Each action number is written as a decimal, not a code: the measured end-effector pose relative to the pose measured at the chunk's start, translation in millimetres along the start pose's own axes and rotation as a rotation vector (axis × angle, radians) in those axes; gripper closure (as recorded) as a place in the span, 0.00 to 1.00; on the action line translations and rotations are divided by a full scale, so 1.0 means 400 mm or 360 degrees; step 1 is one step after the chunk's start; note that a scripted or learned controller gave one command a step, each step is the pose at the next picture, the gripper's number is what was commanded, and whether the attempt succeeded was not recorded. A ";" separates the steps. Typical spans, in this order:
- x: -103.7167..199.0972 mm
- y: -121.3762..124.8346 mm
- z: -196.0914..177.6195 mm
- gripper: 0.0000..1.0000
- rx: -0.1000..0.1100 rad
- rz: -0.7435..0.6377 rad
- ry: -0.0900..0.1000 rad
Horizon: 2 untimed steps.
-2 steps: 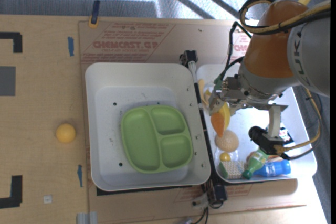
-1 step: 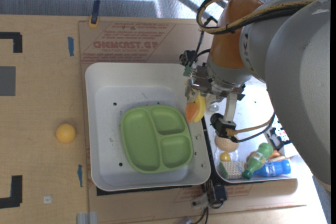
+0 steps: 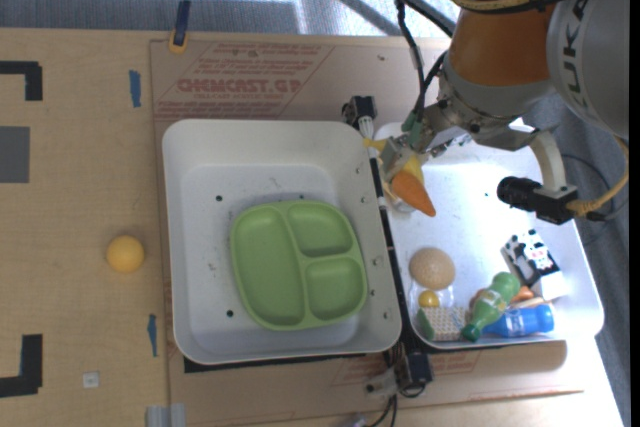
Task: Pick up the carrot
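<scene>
Gripper (image 3: 404,158) has its fingers clamped on the carrot (image 3: 414,191), hanging over the right bin's (image 3: 470,190) top-left corner, beside the divider.

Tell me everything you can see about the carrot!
The carrot is a small orange toy, cone-shaped and smooth like plastic, with its pointed tip aimed down and to the right of the picture. It is tilted, not lying flat. Its thick end sits right under the end effector, which seems to touch it there, though an actual grip is hard to make out. It is at the upper left corner of the right bin, close to the wall between the two bins.
</scene>
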<state>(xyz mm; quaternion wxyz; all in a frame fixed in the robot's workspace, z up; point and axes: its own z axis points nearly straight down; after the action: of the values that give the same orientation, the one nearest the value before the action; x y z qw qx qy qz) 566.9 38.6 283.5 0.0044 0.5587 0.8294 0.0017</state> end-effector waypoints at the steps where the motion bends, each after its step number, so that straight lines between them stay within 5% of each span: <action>1: 0.222 -0.151 0.034 1.00 0.0024 0.0327 0.0015; 2: 0.248 -0.135 0.015 1.00 0.0014 0.0654 0.0004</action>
<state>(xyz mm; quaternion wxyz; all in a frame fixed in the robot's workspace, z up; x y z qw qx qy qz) 479.5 110.1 276.5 0.0006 0.7162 0.6979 -0.0004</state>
